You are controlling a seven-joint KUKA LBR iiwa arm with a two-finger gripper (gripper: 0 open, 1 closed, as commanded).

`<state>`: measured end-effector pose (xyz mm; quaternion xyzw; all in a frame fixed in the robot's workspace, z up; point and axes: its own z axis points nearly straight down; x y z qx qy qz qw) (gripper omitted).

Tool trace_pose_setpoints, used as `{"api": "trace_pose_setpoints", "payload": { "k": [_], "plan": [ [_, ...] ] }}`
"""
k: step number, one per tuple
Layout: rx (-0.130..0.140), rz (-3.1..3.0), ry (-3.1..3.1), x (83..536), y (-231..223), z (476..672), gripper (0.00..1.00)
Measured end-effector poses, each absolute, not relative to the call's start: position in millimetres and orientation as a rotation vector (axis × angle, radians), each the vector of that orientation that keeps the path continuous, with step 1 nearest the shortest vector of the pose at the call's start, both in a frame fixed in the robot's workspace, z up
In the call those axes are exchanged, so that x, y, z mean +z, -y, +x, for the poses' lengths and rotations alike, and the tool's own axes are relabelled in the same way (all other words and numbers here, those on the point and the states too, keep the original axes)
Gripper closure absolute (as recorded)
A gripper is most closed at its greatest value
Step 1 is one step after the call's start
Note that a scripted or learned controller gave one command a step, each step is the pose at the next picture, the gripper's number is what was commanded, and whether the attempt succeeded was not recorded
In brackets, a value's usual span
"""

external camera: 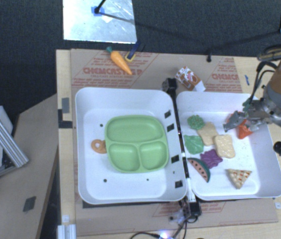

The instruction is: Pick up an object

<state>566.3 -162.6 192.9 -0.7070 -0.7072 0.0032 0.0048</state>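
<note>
Left bin (88, 133): a green tray (135, 143) with three compartments sits in the middle, and an orange ring (98, 146) lies just beside its left edge. Behind the bins, on the desk (36, 128), lie a toy carrot (120, 62) and a small wrapped item (188, 77). Right bin (270, 168): toy foods are clustered in its left half, among them a green broccoli (196, 122), two tan crackers (224, 146), a purple piece (211, 158), a watermelon slice (200, 169) and a pizza wedge (238, 177). Near the far right corner, the tool (241, 123) hangs low over a small red piece (243, 131), which appears to sit at its tip. Whether the tool is open or closed, or truly grips the red piece, cannot be told. To do this step well, the tool should be centred squarely over the red piece, closed firmly, then raised straight up, clear of the bin wall.
</note>
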Motion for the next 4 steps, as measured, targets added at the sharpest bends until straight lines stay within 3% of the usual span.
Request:
{"api": "trace_pose_setpoints", "payload": {
  "k": [1,3,4],
  "plan": [
    [-0.001,-2.219,2.226,200,162,569.4,0.00],
    [0.002,-2.218,2.221,91,152,568.7,0.00],
    [-0.012,-2.227,2.231,110,153,573.7,1.00]
  ]
}}
